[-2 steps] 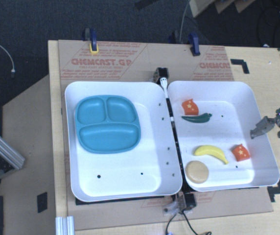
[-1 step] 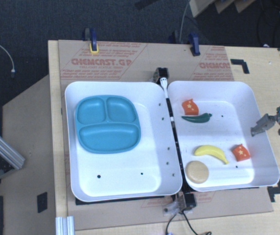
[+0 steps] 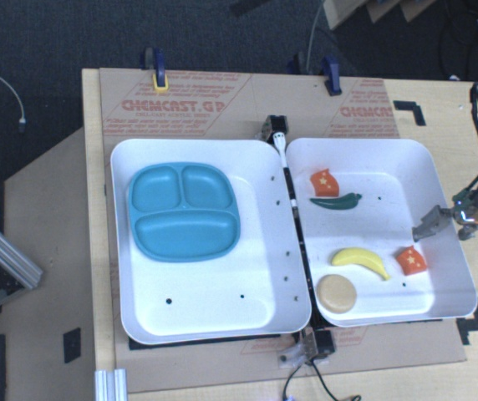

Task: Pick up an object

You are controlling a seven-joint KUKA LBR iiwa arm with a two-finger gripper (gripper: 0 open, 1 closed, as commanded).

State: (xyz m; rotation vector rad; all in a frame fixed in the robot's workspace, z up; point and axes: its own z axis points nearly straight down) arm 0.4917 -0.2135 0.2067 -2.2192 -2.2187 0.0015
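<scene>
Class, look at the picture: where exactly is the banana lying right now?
The banana lies in the right bin, towards its front, just above the round tan disc and left of the red-orange piece.

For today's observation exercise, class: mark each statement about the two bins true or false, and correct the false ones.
1. The blue plate lies in the left bin. True.
2. The banana lies in the left bin. False: it lies in the right bin.
3. The green pepper lies just below a red piece in the picture. True.
4. The round tan disc sits at the far edge of the right bin. False: it sits in the near left corner, below the banana.
5. The tool holds the banana. False: it is at the bin's right side, above another red piece.
</scene>
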